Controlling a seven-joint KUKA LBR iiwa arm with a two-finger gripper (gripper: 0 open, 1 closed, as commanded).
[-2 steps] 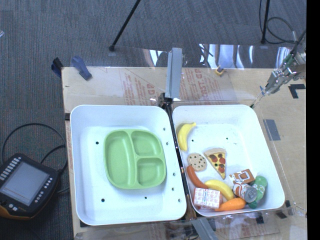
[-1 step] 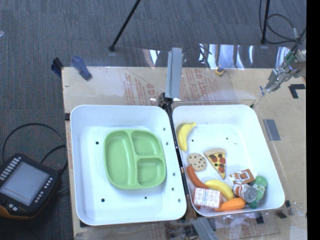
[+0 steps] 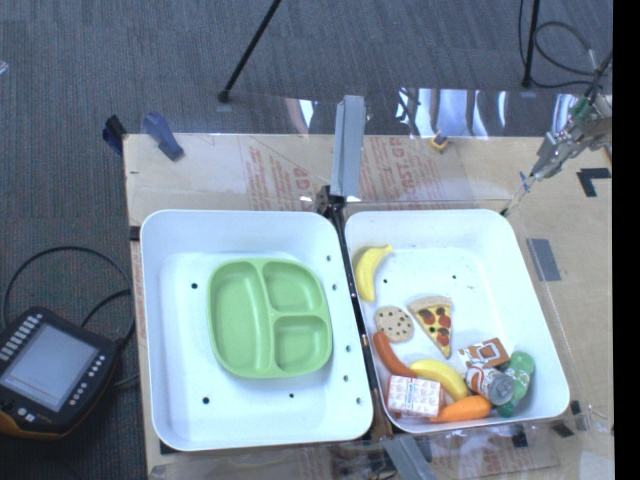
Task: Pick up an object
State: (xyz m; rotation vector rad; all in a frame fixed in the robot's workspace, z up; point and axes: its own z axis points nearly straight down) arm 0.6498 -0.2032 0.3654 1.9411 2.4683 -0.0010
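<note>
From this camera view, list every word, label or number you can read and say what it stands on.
No text here reads with certainty.
Red print on the cardboard sheet behind the bins: reversed and faint, too blurred to read.
Small red-and-white carton in the right bin: label too small to read.
Orange-and-white box beside it: print too small to read.
Handheld pendant on the floor: screen shows no legible text.

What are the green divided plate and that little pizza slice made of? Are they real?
The green divided plate looks like moulded plastic: one even colour, smooth matte surface, rounded compartment edges. The pizza slice seems a toy, probably plastic or rubber, with flat painted toppings and a crisp outline; which one is hard to tell from here.
</note>
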